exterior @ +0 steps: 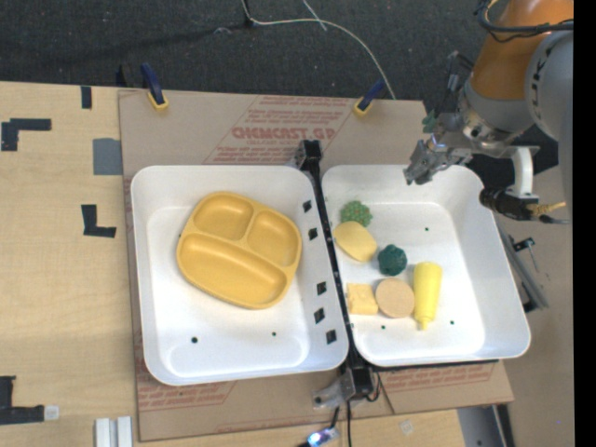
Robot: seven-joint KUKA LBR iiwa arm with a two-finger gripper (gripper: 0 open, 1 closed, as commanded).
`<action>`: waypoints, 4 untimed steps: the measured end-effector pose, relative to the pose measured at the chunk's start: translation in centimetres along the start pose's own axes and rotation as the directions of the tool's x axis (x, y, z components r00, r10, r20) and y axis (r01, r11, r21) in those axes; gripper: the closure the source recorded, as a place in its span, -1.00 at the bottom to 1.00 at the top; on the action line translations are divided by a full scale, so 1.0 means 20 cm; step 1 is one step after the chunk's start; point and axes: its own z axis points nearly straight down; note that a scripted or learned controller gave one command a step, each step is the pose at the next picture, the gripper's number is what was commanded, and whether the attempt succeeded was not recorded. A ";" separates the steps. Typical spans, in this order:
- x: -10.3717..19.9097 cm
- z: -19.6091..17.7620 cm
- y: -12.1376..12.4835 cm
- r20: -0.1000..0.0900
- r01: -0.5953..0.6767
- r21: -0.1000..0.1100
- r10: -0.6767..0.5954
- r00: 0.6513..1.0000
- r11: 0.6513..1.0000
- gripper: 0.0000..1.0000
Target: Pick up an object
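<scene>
Smooth yellow bottle (pixel 426 291) beside round tan disc (pixel 395 298)

Arm (pixel 521 54) cropped at right edge.

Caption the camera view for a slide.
Gripper above the right bin's far edge; toy food clustered inside, yellow tray in the left bin.
</scene>
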 end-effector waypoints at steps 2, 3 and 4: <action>0.54 0.06 -0.13 -0.001 0.000 0.002 0.000 1.000 1.000 1.00; 0.85 0.00 -0.18 -0.002 0.002 0.000 -0.002 1.000 1.000 1.00; 1.14 -0.05 -0.25 -0.001 0.003 0.000 -0.003 1.000 1.000 1.00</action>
